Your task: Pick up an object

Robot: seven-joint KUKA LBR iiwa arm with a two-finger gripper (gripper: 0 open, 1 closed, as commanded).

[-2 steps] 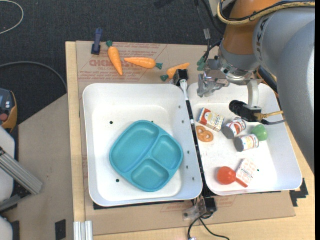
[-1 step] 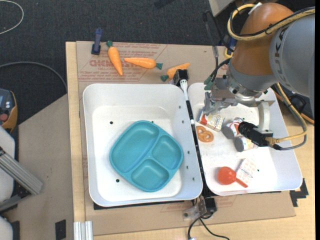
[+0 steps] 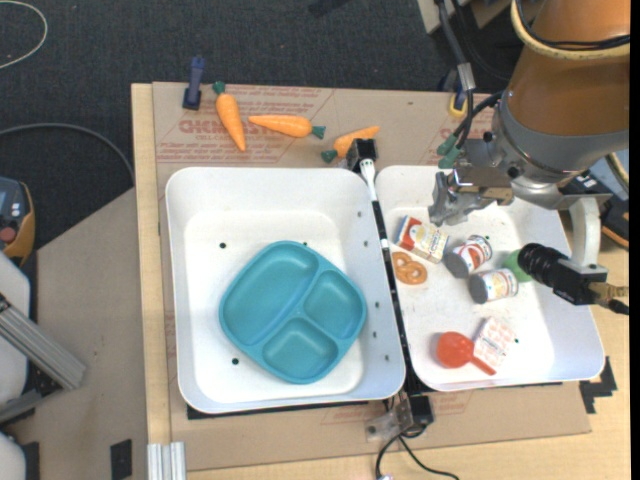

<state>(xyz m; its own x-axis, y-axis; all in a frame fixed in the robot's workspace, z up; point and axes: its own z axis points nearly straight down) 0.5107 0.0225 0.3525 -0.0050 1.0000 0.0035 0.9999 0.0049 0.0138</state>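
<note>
My gripper hangs over the back left part of the right bin, just above and right of a small red and white carton. A pretzel lies in front of the carton. Two small cans lie near the bin's middle, with a green thing beside them. A red scoop and a white packet rest near the front. Nothing shows in the gripper.
The left bin holds a blue divided plate. Three toy carrots and a blue clip lie on the cardboard behind the bins. The arm's bulk overhangs the right bin's back right.
</note>
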